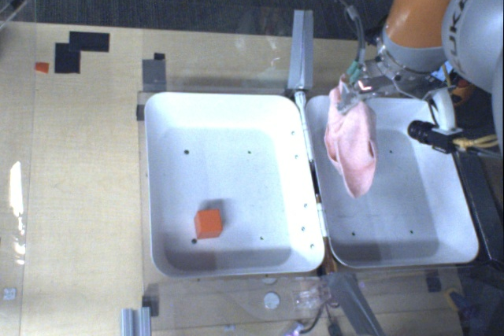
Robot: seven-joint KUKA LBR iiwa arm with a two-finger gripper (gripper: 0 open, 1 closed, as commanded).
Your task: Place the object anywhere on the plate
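- Your left bin [228, 114] holds an orange block [209, 223] near its front; you see no plate as such.
- Your pink cloth [352, 142] hangs over the right bin [409, 248], long axis running down from the gripper.
- Your gripper [352, 86] seems to pinch the cloth's top edge, though the fingertips are blurred.

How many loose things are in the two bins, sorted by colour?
Pink: 1, the cloth hanging from the gripper over the right bin
Orange: 1, the block in the left bin
Total: 2
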